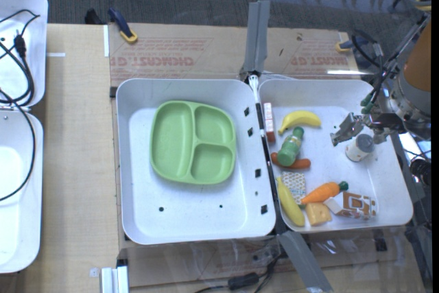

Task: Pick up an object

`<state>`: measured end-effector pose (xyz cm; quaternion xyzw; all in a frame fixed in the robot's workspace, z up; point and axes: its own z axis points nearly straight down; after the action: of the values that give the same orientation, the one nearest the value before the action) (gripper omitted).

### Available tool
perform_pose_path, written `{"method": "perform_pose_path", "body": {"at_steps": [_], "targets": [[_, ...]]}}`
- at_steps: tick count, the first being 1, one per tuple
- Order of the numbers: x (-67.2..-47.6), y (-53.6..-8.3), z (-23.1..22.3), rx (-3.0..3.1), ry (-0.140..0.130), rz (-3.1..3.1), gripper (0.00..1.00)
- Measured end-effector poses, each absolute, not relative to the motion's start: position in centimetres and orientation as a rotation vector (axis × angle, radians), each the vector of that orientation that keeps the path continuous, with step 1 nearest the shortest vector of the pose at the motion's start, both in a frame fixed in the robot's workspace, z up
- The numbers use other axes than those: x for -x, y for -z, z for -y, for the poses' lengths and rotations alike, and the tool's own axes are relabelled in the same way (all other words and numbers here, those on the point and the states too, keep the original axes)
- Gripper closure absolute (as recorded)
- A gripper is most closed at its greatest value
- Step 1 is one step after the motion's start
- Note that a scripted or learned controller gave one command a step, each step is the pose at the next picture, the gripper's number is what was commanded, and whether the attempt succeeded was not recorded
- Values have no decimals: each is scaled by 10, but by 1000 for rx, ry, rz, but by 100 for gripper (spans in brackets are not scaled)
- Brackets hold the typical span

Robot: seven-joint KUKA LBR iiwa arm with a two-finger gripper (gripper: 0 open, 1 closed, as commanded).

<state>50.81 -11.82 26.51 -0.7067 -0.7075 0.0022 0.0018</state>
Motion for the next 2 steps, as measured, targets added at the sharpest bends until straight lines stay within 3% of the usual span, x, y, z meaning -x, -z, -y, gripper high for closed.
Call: {"method": "perform_pose_path", "body": {"at_steps": [1, 2], "targets": [[-514, -98, 125, 2173, 0, 2269, 0], [-622, -90, 116, 1950, -3, 2462, 0]]}}
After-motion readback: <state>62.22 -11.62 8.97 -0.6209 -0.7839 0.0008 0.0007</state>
